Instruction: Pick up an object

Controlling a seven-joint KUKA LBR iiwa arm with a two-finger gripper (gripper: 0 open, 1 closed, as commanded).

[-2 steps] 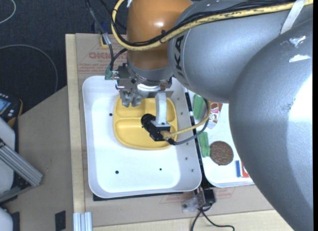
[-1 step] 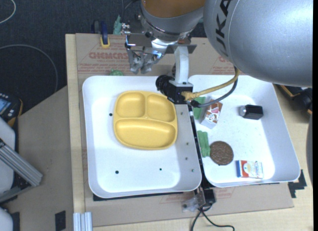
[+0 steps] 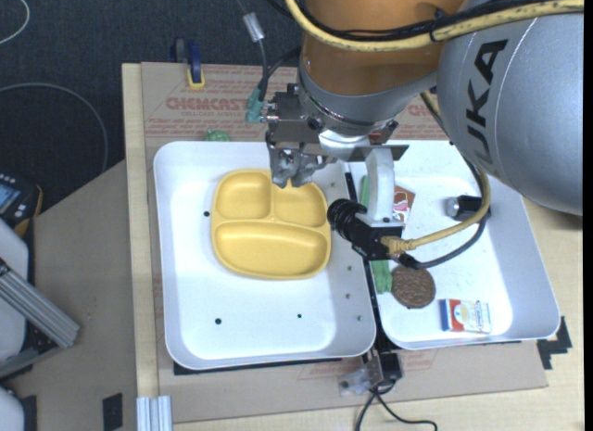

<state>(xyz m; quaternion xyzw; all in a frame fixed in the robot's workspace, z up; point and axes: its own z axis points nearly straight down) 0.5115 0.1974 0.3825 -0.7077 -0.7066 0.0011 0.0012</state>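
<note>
We see our grey arm with its orange band [image 3: 389, 3] reaching in from the right, its two-finger metal gripper [image 3: 291, 171] pointing down.

The arm [image 3: 519, 77] is a thick grey casing with large black letters on its side. A glossy orange band [image 3: 389, 3] rings it above the wrist. Yellow and black cables [image 3: 435, 234] loop round it, and the gripper [image 3: 292, 168] is dark grey metal.
</note>
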